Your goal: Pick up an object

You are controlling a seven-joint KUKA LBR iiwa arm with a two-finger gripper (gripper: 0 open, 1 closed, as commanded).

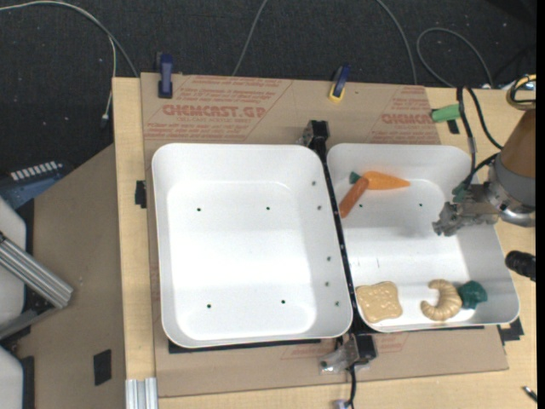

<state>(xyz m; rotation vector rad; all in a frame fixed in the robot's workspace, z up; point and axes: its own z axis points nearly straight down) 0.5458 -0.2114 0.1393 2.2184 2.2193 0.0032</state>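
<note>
- Toast [379,301], croissant [442,300] and a green piece [473,294] are lying along the right bin's [400,228] near edge.
- Carrots [371,186] are lying at its far left, well apart from the gripper [449,221].
- Gripper is hovering at the bin's right side, holding nothing; whether it is spread or closed, I cannot tell.

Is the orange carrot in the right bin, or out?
In: the orange carrot lies on the right white bin's floor near its far wall.

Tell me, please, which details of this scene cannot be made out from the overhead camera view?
- Claw: small and blurred in the camera view, so its fingers cannot be read.
- Arm: cut off by the right edge of the camera view.
- Green object: partly hidden behind the croissant, too small to identify.
- Second orange piece: its upper end is covered by the carrot.
</note>
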